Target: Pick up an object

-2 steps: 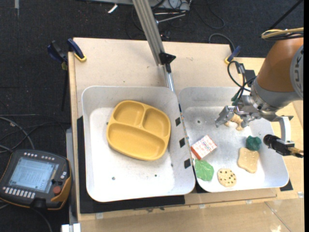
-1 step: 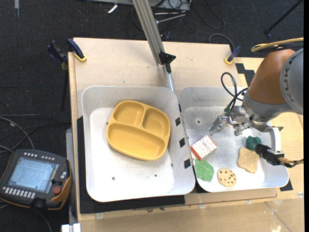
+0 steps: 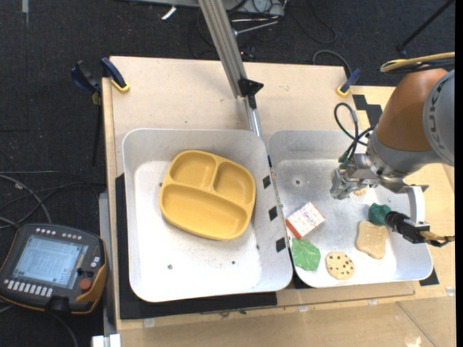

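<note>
This place is a robotics lab or a test room, not a home. A wooden bench [image 3: 217,92] stands on dark carpet [image 3: 51,136], and clamps [image 3: 112,74] are fixed at its corners. A teach pendant [image 3: 47,266] with a screen lies on the floor at the left. Many cables [image 3: 268,9] run behind the bench, near a slanted metal pole [image 3: 224,38]. Two white bins [image 3: 145,215] sit on the bench.

Nothing here is reading clearly. The small white and red carton [image 3: 304,220] in the right bin [image 3: 412,266] is showing print on its face — too small to make out. The handheld pendant [image 3: 49,266] is glowing at the bench's left, its screen text just a blur.
</note>
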You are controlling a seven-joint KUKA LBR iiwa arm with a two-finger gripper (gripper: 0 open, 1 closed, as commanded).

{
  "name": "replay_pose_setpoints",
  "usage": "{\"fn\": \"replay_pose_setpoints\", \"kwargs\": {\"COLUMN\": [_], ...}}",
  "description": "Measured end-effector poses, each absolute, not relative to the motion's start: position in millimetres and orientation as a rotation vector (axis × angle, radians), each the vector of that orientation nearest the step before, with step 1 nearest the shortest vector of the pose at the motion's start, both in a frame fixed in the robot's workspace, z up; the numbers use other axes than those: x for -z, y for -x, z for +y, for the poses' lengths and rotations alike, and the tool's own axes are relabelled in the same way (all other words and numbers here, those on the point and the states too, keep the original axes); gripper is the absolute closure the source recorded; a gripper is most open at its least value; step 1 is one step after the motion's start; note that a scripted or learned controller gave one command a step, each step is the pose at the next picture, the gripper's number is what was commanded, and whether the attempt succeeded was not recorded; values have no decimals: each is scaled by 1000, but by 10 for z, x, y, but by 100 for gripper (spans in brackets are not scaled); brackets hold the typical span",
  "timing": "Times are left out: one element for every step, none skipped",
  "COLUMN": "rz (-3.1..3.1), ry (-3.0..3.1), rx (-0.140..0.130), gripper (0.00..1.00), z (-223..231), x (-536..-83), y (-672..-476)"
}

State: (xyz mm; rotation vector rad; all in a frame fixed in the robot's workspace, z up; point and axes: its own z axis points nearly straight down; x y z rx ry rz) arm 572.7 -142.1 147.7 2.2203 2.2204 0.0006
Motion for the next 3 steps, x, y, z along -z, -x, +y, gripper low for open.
{"fn": "replay_pose_setpoints", "kwargs": {"rz": [2215, 2220, 2232], "ry": [-2219, -2215, -2214], "rx": [-5, -4, 0], "gripper": [100, 100, 100], "z": [-1511, -1512, -987], "x": [-2037, -2363, -2282], "y": [-5689, -5703, -5676]}}
